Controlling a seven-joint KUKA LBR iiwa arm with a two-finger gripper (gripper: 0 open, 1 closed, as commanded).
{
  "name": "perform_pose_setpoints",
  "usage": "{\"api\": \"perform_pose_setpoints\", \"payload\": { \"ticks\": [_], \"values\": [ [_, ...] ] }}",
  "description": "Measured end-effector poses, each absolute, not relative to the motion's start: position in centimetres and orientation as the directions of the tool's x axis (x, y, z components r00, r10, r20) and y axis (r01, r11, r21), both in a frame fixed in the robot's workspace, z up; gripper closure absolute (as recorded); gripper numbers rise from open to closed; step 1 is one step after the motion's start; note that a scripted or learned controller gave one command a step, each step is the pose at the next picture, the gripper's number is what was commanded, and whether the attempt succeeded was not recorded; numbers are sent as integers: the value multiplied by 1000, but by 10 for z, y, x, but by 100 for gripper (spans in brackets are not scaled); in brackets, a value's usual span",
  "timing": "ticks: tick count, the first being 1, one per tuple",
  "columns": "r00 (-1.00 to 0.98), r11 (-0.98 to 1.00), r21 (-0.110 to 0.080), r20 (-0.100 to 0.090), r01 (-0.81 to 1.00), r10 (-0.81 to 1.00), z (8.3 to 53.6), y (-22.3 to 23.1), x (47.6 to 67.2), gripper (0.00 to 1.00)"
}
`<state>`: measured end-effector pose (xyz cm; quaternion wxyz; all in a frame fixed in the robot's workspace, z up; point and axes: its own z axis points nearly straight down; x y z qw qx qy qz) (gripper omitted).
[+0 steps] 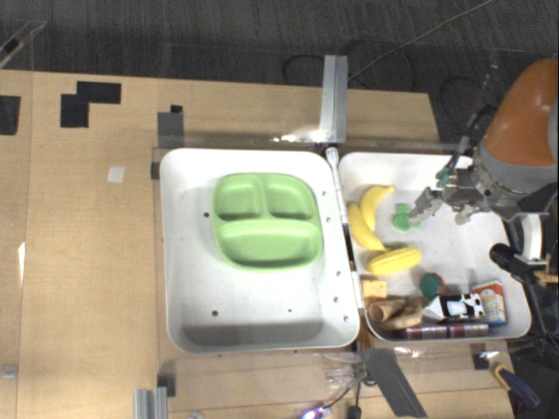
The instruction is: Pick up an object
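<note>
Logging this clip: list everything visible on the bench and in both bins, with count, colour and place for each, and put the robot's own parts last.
Shallow white plastic bins: 2, white, side by side on the bench.
Green divided plastic plate: 1, light green, middle of the left bin.
Yellow banana: 1, yellow, upper left of the right bin.
Yellow oblong toy: 1, yellow, below the banana.
Small light green object: 1, green, right of the banana, near the gripper.
Small dark green object: 1, dark green, lower middle of the right bin.
Mixed small packages: several, brown, black, white, red, along the right bin's near edge.
Gripper: 1, grey, over the right bin.
Arm: 1, grey with orange band, right side.
</note>
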<state>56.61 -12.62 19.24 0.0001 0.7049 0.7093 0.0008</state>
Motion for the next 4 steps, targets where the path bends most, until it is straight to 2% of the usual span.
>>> {"api": "perform_pose_setpoints", "payload": {
  "ticks": [1, 2, 3, 4],
  "values": [
    [-32, 32, 5, 0, 999, 999, 94, -101, 603, 0],
    [-31, 31, 11, 0, 999, 1000, 105, -101, 605, 100],
    [-31, 31, 11, 0, 999, 1000, 105, -101, 605, 0],
    [-41, 41, 11, -1, 999, 999, 88, -91, 648, 0]
  ]
}}
